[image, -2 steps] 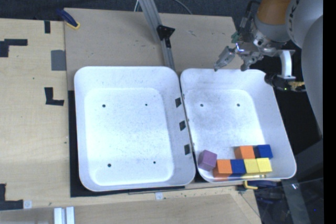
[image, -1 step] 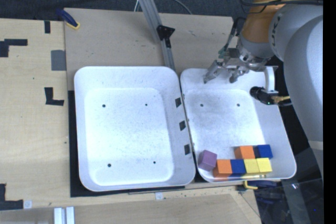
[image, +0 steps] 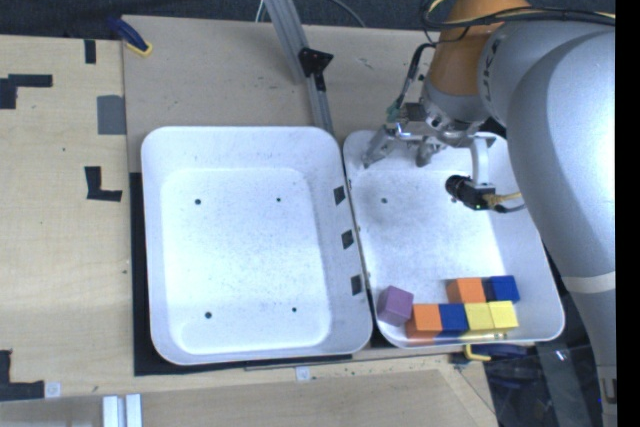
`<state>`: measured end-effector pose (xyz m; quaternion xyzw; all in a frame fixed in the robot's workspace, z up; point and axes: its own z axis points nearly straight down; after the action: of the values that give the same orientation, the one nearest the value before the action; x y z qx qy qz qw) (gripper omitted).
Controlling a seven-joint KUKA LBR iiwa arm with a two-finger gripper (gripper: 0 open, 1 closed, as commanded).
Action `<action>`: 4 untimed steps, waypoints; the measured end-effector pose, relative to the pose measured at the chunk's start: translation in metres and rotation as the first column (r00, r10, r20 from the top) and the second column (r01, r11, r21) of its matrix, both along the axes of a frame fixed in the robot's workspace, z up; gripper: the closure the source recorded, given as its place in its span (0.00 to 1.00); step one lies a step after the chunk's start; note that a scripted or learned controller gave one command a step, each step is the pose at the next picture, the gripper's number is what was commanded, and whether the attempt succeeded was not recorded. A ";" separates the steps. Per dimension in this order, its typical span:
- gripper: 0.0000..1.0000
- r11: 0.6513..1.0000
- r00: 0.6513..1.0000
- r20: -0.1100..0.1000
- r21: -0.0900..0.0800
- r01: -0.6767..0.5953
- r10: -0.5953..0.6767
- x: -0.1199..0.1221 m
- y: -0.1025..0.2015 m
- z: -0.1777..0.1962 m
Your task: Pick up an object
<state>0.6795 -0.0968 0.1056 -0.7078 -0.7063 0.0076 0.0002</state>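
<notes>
Over the right bin, hand hovers.

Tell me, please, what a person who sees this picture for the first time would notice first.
The big grey arm with an orange band comes in from the right, and its gripper hangs at the far end of the right shallow white bin. Next comes the cluster of small coloured blocks at that bin's near end: orange, blue and yellow cubes, with a purple block at their left. The left shallow white bin lies beside it.
</notes>
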 end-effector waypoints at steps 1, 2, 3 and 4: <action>0.00 1.000 1.000 -0.001 0.014 -0.002 0.002 0.000 -0.014 0.002; 0.00 1.000 1.000 0.007 0.007 -0.003 0.003 -0.009 0.002 -0.014; 0.00 1.000 1.000 0.015 0.011 -0.002 0.002 -0.072 0.011 0.092; 0.00 1.000 1.000 0.005 0.009 -0.002 0.002 -0.082 0.007 0.037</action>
<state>0.5975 -0.0895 0.1429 -0.7071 -0.7071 0.0026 0.0019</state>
